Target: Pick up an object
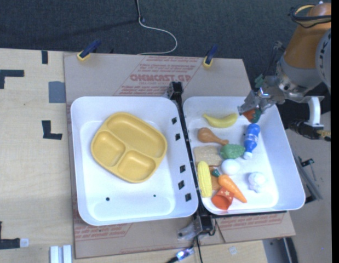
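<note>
Gripper (252, 109) hangs over the right bin's (287, 147) far corner, clamped on a small red-green toy (250, 113); grip looks shallow, so it could slip back among the banana (220, 120) and bottle (251, 138).

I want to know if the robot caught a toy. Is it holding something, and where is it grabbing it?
The gripper hangs over the right bin's far corner with a small red and green thing at its tip. Whether it truly holds it cannot be told.
</note>
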Robot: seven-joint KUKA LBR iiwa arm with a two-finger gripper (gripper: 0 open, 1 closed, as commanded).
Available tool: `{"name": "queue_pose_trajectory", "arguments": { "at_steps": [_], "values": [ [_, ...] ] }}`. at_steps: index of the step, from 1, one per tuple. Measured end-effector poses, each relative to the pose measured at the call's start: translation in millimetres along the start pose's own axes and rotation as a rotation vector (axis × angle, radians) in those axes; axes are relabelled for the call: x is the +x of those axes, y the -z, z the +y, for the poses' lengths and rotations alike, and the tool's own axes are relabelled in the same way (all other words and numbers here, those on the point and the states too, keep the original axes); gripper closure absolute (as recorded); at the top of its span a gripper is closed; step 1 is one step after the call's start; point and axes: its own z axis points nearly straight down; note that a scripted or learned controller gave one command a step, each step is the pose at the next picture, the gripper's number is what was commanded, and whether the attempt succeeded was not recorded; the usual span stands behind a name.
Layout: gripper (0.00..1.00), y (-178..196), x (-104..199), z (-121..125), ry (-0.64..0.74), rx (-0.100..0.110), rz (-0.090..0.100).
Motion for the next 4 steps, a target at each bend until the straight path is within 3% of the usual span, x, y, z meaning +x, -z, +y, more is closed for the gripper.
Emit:
{"name": "queue_pose_trajectory", "arguments": {
  "at_steps": [1,3,4],
  "values": [
    [1.00,10,1,0,0.000,0.004,0.002],
    [1.00,22,111,-8,0.005,0.006,0.002],
    [1.00,12,166,-27,0.005,0.008,0.002]
  ]
}}
